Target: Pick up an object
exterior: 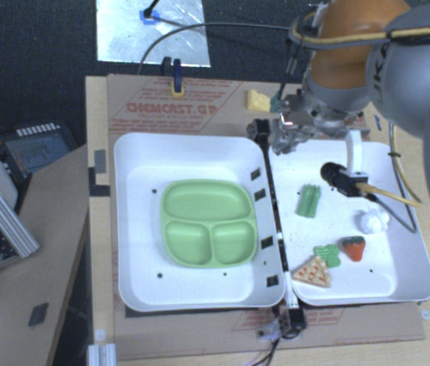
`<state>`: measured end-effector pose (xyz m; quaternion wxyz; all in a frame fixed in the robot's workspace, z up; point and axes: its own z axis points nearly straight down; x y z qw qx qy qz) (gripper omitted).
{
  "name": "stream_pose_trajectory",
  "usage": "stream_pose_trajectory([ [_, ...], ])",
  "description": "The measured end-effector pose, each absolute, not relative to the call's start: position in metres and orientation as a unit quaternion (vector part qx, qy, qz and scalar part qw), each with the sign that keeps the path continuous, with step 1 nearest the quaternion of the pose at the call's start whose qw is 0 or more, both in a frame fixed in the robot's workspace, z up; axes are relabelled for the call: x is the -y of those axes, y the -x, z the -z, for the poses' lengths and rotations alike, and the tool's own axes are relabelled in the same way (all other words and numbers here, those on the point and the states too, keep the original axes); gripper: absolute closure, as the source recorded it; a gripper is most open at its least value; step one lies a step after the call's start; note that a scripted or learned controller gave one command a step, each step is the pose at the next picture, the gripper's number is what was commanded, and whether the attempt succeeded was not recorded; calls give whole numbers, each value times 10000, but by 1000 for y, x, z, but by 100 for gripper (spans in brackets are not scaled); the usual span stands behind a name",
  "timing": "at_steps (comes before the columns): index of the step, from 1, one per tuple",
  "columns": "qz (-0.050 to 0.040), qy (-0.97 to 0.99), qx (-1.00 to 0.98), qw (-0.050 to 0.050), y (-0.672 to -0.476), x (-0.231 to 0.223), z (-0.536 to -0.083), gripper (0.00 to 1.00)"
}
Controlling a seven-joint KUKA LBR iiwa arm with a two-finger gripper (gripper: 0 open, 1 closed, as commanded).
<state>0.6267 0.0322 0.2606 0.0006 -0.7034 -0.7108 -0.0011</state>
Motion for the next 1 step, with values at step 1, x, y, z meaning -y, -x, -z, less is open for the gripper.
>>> stream_pose_trajectory([
  [1,19,7034,7108,2,-628,-90,-261,100],
])
